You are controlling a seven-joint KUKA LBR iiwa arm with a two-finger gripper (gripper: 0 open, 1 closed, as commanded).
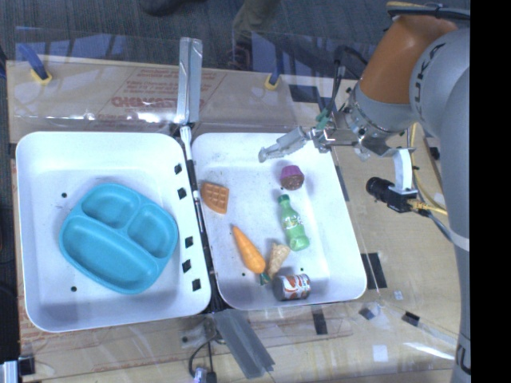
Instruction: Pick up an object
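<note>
— Grey metal, orange band point(399, 50) above the wrist: reaching in from the right, bent low over the right bin point(339, 214), forearm nearly level, pointing left.

— And the claw point(275, 148)?

— Hanging above the bin's upper edge, tip aimed left and slightly down. Nothing seen between the fingers; how far apart, cannot tell at this angle.

— Closest item?

— Purple round piece point(291, 176), just below and right of the tip, apart from it. Under that, a green bottle point(292, 223) lying near the middle.

— Others in the same bin?

— Waffle-like brown square point(215, 197) by the left wall. Orange carrot point(248, 249) slanting toward the front, touching a tan cone point(278, 255). Small can point(294, 286) on its side at the front rim.

— Left bin point(36, 238)?

— Holding a blue divided tray point(118, 236), well apart from the arm. Both bins side by side on the counter point(399, 294).
</note>
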